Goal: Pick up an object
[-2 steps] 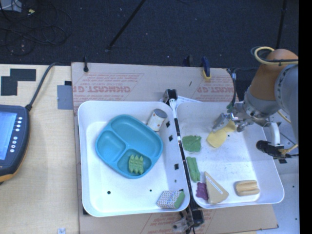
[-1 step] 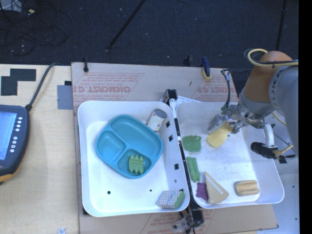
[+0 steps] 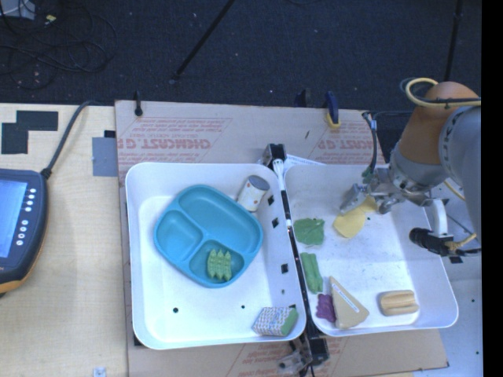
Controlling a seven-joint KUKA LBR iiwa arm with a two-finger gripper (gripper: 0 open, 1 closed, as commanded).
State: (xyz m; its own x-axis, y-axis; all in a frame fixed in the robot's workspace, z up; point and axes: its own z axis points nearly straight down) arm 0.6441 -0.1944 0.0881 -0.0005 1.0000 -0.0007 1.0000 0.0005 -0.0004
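Observation:
My gripper (image 3: 366, 203) hangs over the back of the right bin (image 3: 428, 309), reaching in from the right. A pale yellow piece (image 3: 350, 223) tilts down to the left from it, its upper end between the fingers, which are shut on it. Further objects lie in the right bin: a green leafy piece (image 3: 309, 230), a long green piece (image 3: 311, 272), a purple piece (image 3: 324, 308), a tan wedge (image 3: 347, 303) and a bread roll (image 3: 397, 301).
The left bin (image 3: 149, 289) holds a blue divided plate (image 3: 196, 230) with a green piece (image 3: 220, 264) on it, a white cup (image 3: 253, 192) at the back and a patterned block (image 3: 273, 320) at the front. A tablet (image 3: 16, 218) lies at the far left.

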